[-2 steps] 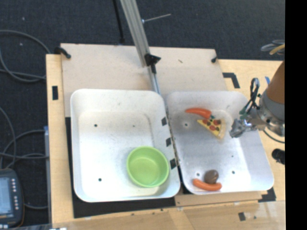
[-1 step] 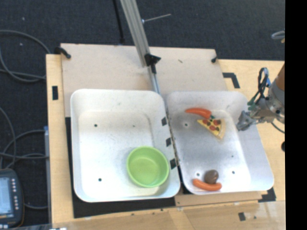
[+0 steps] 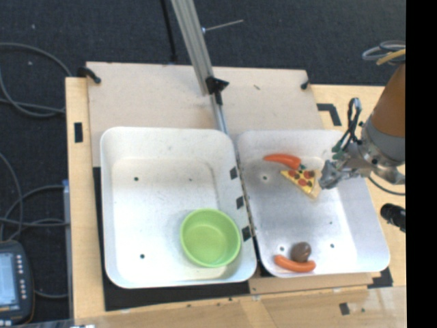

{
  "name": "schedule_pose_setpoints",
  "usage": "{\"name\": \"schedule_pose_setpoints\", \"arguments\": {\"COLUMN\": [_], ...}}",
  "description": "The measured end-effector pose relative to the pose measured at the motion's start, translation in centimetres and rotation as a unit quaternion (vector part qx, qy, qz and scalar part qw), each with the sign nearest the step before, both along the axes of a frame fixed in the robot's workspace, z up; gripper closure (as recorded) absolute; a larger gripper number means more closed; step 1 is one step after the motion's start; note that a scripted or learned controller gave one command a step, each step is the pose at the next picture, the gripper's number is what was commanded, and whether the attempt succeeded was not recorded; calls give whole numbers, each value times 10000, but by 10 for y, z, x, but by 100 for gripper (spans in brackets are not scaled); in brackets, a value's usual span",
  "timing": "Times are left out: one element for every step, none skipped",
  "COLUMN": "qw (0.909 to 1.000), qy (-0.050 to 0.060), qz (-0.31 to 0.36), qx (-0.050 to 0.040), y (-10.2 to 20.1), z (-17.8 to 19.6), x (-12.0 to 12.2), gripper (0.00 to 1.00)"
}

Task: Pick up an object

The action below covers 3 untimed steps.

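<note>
Dark carpet is surrounding the bench [image 3: 164, 101], and we are looking down on two white bins sitting side by side on it. We are seeing a green bowl [image 3: 210, 236] resting near the front edge of the left bin [image 3: 136, 156], well apart from everything else. The right bin [image 3: 355, 238] is holding an orange pepper [image 3: 283, 160] and a pizza slice [image 3: 300, 178] toward its back edge, plus a brown lump [image 3: 301, 251] touching an orange sausage [image 3: 295, 264] at its front edge.

We are watching the gripper [image 3: 330, 175] hanging low just beside the pizza slice's right tip, near the bin's right side. We cannot tell how far it is spread, or whether it has hold of anything. We are judging the slice the likely target. Bare floor is lying open at the bin's middle, so lifting looks unobstructed, though the pepper is crowding the slice's back side.
</note>
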State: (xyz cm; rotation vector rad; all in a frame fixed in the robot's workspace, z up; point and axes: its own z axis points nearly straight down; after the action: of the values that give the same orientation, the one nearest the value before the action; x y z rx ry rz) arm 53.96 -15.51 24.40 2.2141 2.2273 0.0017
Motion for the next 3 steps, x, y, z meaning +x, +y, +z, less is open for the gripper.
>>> {"name": "schedule_pose_setpoints", "arguments": {"qw": [10000,10000,10000], "qy": [-4,4,4], "qz": [-2,1,0], "qx": [4,1,0], "y": [44,87,134], "z": [5,-1,-10], "x": [-11,-19,-25], "gripper": [100,100,100]}}
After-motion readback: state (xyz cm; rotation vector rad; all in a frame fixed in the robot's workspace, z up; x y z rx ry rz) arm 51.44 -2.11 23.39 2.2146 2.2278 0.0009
